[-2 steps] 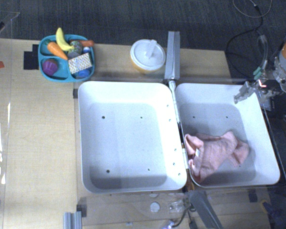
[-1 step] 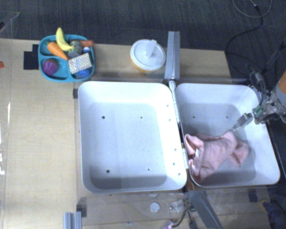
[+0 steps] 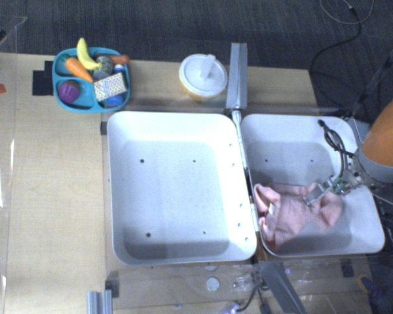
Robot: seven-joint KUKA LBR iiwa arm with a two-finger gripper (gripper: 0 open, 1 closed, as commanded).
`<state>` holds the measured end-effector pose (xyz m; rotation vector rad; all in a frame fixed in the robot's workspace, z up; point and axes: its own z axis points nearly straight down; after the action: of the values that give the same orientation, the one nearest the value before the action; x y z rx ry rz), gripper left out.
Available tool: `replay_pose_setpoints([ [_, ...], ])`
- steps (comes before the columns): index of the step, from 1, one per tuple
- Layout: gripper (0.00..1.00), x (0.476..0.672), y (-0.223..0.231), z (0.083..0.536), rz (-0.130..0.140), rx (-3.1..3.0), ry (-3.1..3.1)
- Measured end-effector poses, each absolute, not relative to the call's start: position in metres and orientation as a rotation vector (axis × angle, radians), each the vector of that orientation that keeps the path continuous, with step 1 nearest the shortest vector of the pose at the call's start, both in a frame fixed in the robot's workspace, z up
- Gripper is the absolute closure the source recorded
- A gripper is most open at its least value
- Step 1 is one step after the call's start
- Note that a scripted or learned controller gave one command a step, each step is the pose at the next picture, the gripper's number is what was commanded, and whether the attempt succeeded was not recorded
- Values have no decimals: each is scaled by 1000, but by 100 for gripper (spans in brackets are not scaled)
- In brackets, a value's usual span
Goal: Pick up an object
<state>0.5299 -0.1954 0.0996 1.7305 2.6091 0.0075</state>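
Gripper [image 3: 322, 191] sits right on the pink cloth [image 3: 291, 213] in the right bin [image 3: 285, 139]; can't tell if it's pinched. Cloth looks unlifted, so the pick isn't done.

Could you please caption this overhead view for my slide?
Gripper over the pink cloth in the right bin.

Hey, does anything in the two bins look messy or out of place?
Only the pink cloth stands out: it lies crumpled in a heap against the front left corner of the right bin, with the pincer at its upper edge.
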Motion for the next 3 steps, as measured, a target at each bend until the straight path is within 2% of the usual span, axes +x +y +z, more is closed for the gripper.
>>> replay_pose_setpoints([
  [1,0,503,-173,94,13,1720,2599],
  [2,100,507,-171,106,21,1713,2599],
  [3,100,566,-156,182,7,2128,2300],
])
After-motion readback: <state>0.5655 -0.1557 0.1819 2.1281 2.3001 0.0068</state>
